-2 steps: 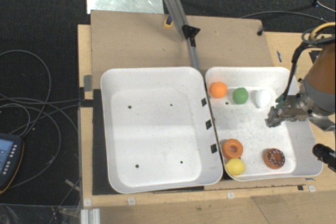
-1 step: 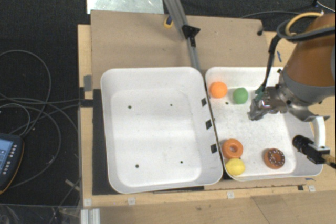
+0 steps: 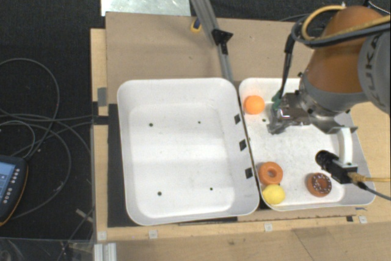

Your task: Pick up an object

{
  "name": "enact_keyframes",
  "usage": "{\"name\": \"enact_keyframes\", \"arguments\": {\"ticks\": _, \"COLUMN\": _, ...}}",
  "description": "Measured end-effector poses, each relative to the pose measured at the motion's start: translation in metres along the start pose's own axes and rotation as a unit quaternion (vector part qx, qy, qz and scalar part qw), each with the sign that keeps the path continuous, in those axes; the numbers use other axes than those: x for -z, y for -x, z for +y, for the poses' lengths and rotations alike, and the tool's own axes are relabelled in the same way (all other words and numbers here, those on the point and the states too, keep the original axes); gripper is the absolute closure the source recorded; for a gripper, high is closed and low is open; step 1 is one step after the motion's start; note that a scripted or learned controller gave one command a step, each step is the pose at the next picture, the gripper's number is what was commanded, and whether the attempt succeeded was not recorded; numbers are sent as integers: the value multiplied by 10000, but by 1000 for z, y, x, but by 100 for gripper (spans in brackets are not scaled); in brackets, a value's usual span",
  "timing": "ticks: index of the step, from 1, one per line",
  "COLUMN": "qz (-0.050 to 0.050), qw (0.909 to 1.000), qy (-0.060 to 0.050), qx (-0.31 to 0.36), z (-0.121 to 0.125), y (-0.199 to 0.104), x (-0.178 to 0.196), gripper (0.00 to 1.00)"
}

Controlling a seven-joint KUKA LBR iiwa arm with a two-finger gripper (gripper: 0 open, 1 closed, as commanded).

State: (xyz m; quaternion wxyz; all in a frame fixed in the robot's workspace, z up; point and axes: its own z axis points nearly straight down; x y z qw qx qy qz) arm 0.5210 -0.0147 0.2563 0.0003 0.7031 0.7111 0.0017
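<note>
Several small objects lie in the right bin (image 3: 293, 150). An orange ball (image 3: 253, 104) rests near its back left corner. An orange ring (image 3: 270, 172) and a yellow ball (image 3: 274, 194) sit together at the front left. A brown sprinkled doughnut (image 3: 319, 184) lies at the front right. My gripper (image 3: 276, 122) hangs low over the bin's middle, just right of the orange ball, and nothing shows between its fingers.
The left bin (image 3: 183, 150) stands beside the right one, with black clips (image 3: 242, 145) along the shared wall. A grey pole (image 3: 204, 9) slants across the back of the bench. A black fitting (image 3: 333, 167) with a cable sits over the right bin's front right.
</note>
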Motion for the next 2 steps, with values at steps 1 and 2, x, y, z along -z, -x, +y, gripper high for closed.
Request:
{"name": "enact_keyframes", "arguments": {"ticks": 1, "qz": 0, "qw": 10000, "qy": -1, "qx": 0, "z": 10, "y": -52, "x": 2, "gripper": 100}}
{"name": "enact_keyframes", "arguments": {"ticks": 2, "qz": -1, "qw": 10000, "qy": -7, "qx": -10, "z": 29, "y": -100, "x": -16, "gripper": 100}}
